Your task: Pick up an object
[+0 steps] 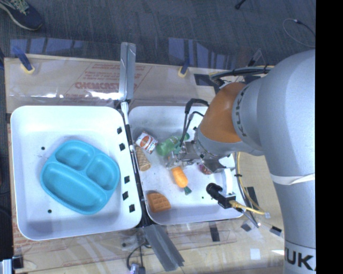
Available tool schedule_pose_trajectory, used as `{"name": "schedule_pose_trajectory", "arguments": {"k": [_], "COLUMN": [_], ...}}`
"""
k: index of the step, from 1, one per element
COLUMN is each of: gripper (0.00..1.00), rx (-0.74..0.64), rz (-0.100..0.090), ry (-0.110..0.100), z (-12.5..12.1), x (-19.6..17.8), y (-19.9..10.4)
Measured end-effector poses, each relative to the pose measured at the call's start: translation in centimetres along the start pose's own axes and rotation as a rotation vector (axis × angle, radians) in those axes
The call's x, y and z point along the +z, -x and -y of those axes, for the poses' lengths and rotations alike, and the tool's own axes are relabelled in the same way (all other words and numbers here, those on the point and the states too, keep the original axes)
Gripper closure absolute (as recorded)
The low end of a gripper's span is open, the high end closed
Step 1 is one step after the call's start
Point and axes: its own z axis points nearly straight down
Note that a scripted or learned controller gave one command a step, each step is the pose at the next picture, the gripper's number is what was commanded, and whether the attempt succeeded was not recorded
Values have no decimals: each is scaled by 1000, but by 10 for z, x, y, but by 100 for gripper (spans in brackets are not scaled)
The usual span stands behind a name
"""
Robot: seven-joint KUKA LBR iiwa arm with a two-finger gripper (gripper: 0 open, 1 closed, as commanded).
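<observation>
Left bin [21,160]: holds a blue divided tray [80,175], flat near its centre — apart from the picking.
Right bin [161,115]: small items scattered loose; can [145,142] by the left wall, bread piece [158,202] at the near-left corner.
Green object [167,145]: crumpled, mid-bin, touching the gripper — likely target.
Carrot [180,177]: orange, green-tipped, just below.
Gripper [185,152]: low over the bin centre; grip state cannot be told.

A blue divided plate [80,176] lies in the left white bin [21,160], near its middle. At eleven o'clock of the view, a dark shoe [24,13] rests on the grey carpet [177,21]. Clear plastic sheeting with red print [102,80] covers the tabletop [80,251] at twelve o'clock of that bin.
</observation>
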Motion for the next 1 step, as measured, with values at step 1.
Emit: {"name": "schedule_pose_trajectory", "arguments": {"k": [1], "gripper": [100], "rx": [0], "rz": [0], "ry": [4], "z": [-48], "x": [-118], "y": [-72]}}
